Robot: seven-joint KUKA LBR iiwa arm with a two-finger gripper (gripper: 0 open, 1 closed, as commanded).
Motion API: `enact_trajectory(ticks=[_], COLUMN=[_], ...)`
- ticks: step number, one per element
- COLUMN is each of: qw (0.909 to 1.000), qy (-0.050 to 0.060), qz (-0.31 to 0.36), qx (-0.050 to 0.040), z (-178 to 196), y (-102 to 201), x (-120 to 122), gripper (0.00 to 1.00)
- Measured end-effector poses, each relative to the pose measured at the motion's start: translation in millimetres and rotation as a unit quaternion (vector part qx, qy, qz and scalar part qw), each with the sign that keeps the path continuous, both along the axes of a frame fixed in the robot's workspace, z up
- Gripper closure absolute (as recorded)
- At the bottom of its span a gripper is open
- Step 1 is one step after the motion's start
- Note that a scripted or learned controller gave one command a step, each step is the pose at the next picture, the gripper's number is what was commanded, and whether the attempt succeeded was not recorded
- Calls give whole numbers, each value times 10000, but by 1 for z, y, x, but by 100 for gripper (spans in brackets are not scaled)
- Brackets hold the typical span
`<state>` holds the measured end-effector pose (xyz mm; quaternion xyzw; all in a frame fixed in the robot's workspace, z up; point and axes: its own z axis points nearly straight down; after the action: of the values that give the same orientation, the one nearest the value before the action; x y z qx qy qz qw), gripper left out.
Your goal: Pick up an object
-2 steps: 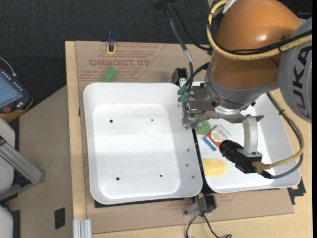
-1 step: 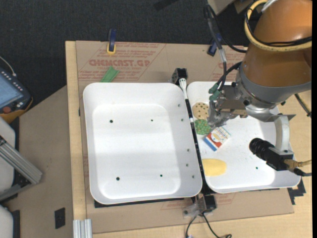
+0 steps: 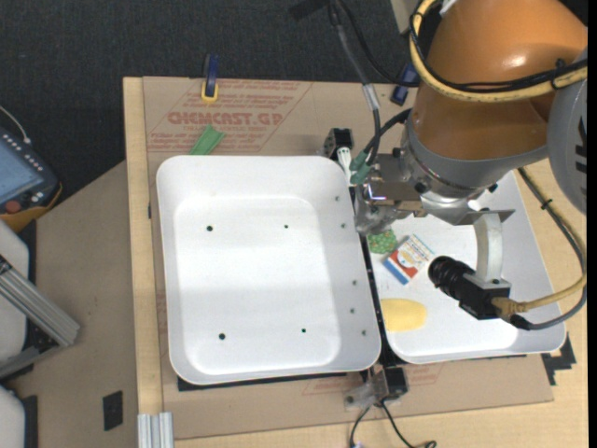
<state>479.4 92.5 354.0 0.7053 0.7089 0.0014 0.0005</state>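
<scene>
1. The gripper [image 3: 378, 215] hangs below the arm's large orange band [image 3: 499, 35] and grey wrist, low over the near-left part of the right bin [image 3: 536, 250], close to the wall shared with the left bin [image 3: 252, 269]. Whether it is wide, narrow or holding anything cannot be told; the wrist hides most of it.
2. Just beneath and beside the gripper lies a small green object [image 3: 381, 243]. It is unclear whether the gripper touches it.
3. Next to that, toward the near side, is a small card-like packet [image 3: 408, 257] in white, blue and red, lying flat.
4. Nearer still is a flat yellow object [image 3: 405, 315], resting by the front edge of the right bin.
5. A black cylindrical part [image 3: 464, 287] of the arm's fittings sticks out over the bin, to the right of these things.
6. The left bin shows a bare white floor with a few dark dots.
7. Judgement: the step in hand seems to be the reach down onto the green object. The next move likely calls for closing on it squarely, then lifting straight up clear of the bin wall.
</scene>
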Motion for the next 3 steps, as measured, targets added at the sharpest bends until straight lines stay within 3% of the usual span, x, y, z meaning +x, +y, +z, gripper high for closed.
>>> enact_trajectory(ticks=[1,2,3], qw=[10000,10000,10000], qy=[2,45,-12], qz=[-21,-32,-6], qx=[-7,-11,4], z=[4,-33,9], y=[10,10,39], x=[0,-1,0], gripper=[100,100,100])
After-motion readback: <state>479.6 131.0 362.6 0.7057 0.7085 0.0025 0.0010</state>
